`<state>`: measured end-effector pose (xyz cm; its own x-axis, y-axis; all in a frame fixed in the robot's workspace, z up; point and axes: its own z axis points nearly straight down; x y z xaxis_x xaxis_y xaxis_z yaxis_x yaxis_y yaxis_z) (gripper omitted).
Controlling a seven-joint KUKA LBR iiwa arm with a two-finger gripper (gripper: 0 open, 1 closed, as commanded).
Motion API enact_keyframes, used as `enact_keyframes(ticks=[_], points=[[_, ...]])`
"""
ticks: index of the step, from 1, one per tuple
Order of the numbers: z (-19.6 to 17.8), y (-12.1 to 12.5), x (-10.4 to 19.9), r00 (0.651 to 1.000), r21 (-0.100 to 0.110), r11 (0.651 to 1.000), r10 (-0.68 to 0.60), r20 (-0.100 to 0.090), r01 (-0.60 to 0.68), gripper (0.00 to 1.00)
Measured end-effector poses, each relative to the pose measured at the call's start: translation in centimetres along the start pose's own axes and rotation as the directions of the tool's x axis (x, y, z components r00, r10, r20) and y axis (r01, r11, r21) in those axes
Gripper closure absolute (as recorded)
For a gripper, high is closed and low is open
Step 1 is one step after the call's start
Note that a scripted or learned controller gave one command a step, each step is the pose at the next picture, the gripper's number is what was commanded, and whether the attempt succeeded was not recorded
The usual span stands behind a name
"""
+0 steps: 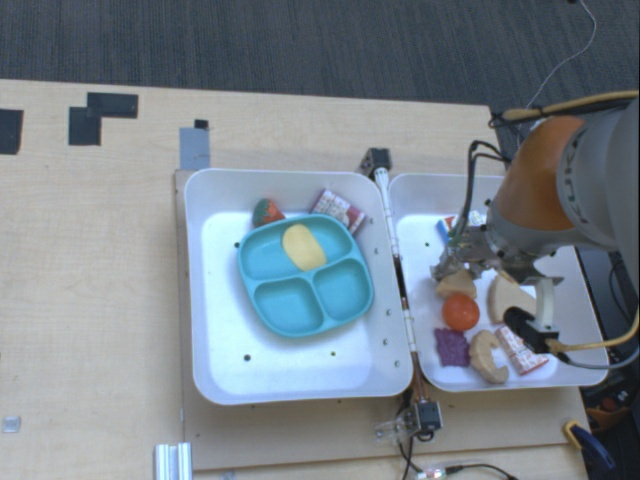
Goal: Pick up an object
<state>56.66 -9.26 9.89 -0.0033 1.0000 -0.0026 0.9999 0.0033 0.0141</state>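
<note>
The right bin (425, 363) holds several small items: a tan bread-like piece (456, 285), an orange-red ball (461, 313), a purple grape bunch (452, 347), a tan lump (489, 357), a cream wedge (506, 294) and a red-and-white packet (523, 352). My gripper (458, 265) hangs low over the left part of this bin. It sits right at the top edge of the tan bread-like piece. The wrist hides what lies directly under it.
In the left bin (215, 308) lies a blue divided plate (335, 293) with a yellow item (303, 246) in its upper compartment. A red-and-green item (266, 211) and a small packet (336, 207) sit behind the plate. A blue-and-white item (446, 227) lies near the right bin's back.
</note>
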Motion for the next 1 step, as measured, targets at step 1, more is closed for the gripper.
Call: enact_keyframes(ticks=[1], points=[[-8.73,-7.77,6.72,1.000,0.012,1.000,-0.001,-0.005,0.001,1.00]])
